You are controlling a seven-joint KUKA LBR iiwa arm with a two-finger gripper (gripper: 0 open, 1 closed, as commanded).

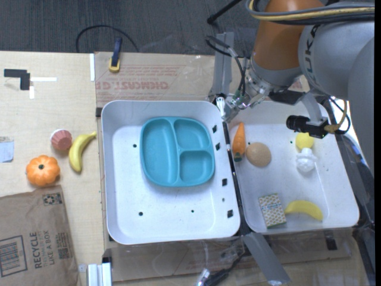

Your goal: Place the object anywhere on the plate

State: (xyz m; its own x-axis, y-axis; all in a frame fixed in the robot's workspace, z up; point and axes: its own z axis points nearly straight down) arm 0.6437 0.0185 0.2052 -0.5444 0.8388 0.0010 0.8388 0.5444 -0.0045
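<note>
- Camera view: the grey arm (333, 40) with its orange band reaches in from the right, and the claw (233, 103) hangs at the far-left corner of the right bin (342, 210), close to the wall shared with the left bin (119, 213).
- Whether the claw is spread or closed cannot be told; its tips are too small and cluttered to read, and nothing shows between them.
- Just below the claw, a carrot (239, 139) stands along the right bin's left wall, tip pointing up toward the claw.
- Just beside the carrot, on the side away from the wall, lies a tan round object (258, 155).
- Further right of the claw sit a small yellow piece (304, 140) and a white piece (305, 161) just under it.
- Well below the claw, near the bin's front, lie a small box (272, 210) and a banana (304, 209).
- Left of the claw and lower, the blue three-compartment plate (177, 151) rests in the left bin, all its sections bare.
- Far left of the claw, on the counter (36, 109), lie a second banana (80, 149), a small pumpkin (43, 170) and a pinkish cupcake-like item (61, 139).
</note>
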